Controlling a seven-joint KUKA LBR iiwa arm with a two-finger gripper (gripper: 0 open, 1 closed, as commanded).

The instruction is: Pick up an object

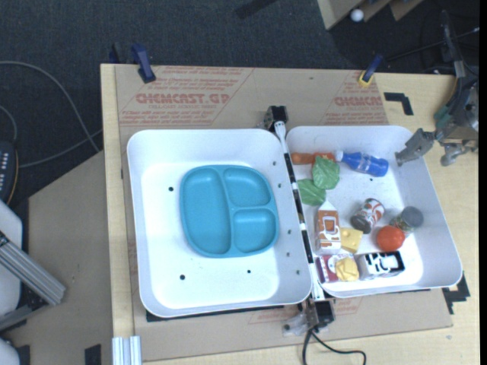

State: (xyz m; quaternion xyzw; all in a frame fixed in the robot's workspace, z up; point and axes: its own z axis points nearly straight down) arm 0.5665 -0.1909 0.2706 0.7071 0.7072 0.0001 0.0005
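at the bottom edge, a black cable (pixel 327 347) trails off the bench (pixel 114 204) just below the clamp (pixel 313 319) that joins the 2 bins. above it on the left sits the left bin (pixel 152 280), holding a teal plate (pixel 228 209) with 3 compartments, lying flat near the middle.

the right bin (pixel 437 226) carries the small items. along its near side are a black-and-white packet (pixel 383 263), a yellow piece (pixel 345 268) beside a red-and-white packet (pixel 327 266), and a red tomato (pixel 390 238) just right of them. a grey round item (pixel 410 217) lies touching or nearly touching the tomato's upper right. near the bin's middle are a small can (pixel 365 214), a yellow wedge (pixel 351 239) and an orange-and-white carton (pixel 328 228). toward the divider lie 2 green leaves, the upper leaf (pixel 326 172) and the lower leaf (pixel 311 192). an orange carrot (pixel 303 158) rests at the far left corner, and a blue bottle (pixel 364 163) lies on its side along the far wall.

the gripper (pixel 428 147) hangs over the far right corner of the right bin, well apart from the items below; nothing is between its fingers. whether those fingers are spread or closed cannot be made out at this angle.
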